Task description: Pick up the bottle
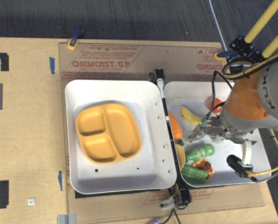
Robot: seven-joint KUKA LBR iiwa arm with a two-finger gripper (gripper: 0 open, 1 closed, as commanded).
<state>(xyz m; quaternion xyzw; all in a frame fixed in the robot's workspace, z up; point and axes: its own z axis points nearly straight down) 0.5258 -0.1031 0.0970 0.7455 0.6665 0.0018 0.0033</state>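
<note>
Bottle [200, 151]: taken to be the pale green, round-ended piece lying on its side in the lower middle of the right bin [190, 94], though the identification is uncertain at this size. Arm [248, 104]: grey with an orange band, reaching in from the right over the right bin. Left bin [82, 90]: white, shallow, holding a yellow sectioned tray [108, 132] near its middle. Right bin: white, shallow, crowded along its left side. Gripper [212, 129]: low over the right bin, just above and to the right of the bottle, apart from it; whether it is released or clenched cannot be told, and nothing is seen held in it. Carrot [175, 128]: orange, against the bin's left wall. Banana [191, 115]: yellow, above the gripper. Dark green piece [193, 172]: near the lower rim, just below the bottle. Red and yellow piece [204, 164]: small, between the two green pieces. Step in hand, as judged: approach, grasp not yet made. Next move calls for shifting down-left over the bottle and closing across its narrow width, clear of its near neighbours.
</note>
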